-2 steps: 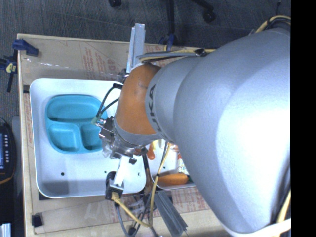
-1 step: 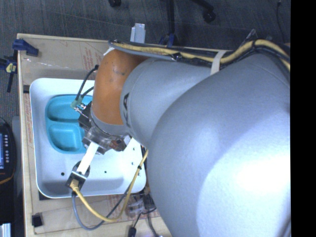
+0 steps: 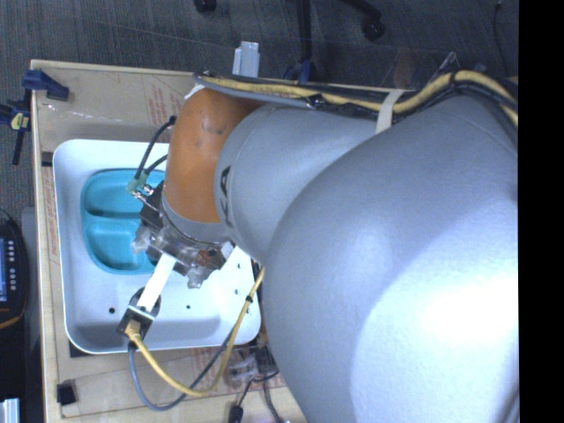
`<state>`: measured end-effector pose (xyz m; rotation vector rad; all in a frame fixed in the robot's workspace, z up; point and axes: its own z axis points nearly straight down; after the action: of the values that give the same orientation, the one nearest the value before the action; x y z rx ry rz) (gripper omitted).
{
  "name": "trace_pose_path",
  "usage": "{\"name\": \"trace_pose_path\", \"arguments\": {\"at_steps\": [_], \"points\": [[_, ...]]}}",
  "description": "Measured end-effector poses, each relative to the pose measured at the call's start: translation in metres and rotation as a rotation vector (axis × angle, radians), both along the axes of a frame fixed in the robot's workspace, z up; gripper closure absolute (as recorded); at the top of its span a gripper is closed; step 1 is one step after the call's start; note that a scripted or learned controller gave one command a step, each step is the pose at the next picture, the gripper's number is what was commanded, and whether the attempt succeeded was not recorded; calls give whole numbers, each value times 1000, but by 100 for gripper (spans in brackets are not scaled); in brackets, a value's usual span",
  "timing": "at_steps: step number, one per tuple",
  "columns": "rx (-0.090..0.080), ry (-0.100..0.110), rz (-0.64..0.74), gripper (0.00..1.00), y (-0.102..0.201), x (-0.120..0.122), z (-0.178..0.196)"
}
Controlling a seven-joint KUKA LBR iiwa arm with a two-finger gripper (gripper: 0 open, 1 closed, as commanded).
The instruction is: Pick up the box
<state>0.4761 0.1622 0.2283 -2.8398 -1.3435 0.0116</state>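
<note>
Arm [image 3: 379,263] of grey metal, orange-banded [image 3: 198,161] above the wrist, leans from the right across a shallow white bin [image 3: 66,236] on the bench [image 3: 97,104], its bulk covering most of the bin's right-hand side. The box [image 3: 110,223], a blue tray-like piece with rounded corners, lies flat on the bin floor toward the upper-left corner, close to the left wall and apart from the lower edge. The gripper [image 3: 176,256] hangs below the orange band at the box's right-hand end, over or against that end; the wrist hides the meeting point, so contact cannot be confirmed. Whether the gripper is open, closed or clamped on anything cannot be told from this angle. A white bracket [image 3: 152,291] slants from the wrist toward the bin's lower-left corner, and a yellow cable [image 3: 176,382] loops from it over the bin's lower rim onto the bench.

As a judgement, the task stands at its approach or grasp stage: the arm is placed at the box, yet the box looks to rest on the bin floor and not lifted. A secure hold and the raise out of the bin appear to be left.
</note>
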Motion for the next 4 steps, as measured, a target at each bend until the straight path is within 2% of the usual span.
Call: {"name": "trace_pose_path", "arguments": {"at_steps": [1,2,3,4], "points": [[2,-3,-72,0,-95,2,77],[-2,5,-58,100,-92,3,83],[-2,4,-87,100,-36,-1,-28],[-1,3,57,100,10,3,-12]]}}
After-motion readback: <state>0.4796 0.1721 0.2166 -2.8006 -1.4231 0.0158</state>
